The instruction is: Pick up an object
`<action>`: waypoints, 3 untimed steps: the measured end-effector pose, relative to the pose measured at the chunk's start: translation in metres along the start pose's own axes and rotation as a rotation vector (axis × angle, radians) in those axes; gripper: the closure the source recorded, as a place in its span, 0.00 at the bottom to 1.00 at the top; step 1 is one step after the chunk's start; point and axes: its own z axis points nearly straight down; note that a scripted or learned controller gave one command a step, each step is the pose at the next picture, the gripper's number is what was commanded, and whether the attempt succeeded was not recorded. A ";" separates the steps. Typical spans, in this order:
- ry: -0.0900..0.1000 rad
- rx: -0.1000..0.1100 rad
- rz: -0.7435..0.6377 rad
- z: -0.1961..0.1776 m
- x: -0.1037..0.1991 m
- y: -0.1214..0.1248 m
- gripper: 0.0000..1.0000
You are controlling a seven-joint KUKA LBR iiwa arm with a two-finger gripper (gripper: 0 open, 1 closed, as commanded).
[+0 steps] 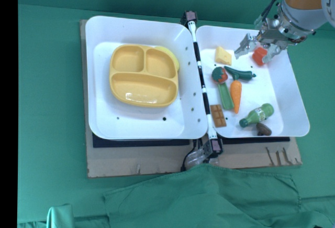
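nearest you in the right bin (pixel 293 90) lie a brown piece (pixel 263 129), green bottle (pixel 257 115), waffle (pixel 218 115) and carrot (pixel 236 95). the left bin (pixel 99 117) holds a yellow divided plate (pixel 144 76). farthest, your gripper (pixel 258 50) has its jaws spread wide, the red block (pixel 259 56) sitting between them, unpinched.

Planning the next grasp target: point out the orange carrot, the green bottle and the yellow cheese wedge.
Orange carrot (pixel 236 95): camera view, mid-body.
Green bottle (pixel 257 115): camera view, on its label area.
Yellow cheese wedge (pixel 223 56): camera view, centre of its top face.
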 end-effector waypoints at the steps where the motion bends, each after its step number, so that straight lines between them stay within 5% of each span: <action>1: 0.000 0.000 0.000 0.000 0.000 0.000 0.00; 3: 0.000 0.005 0.000 0.106 0.005 -0.008 0.00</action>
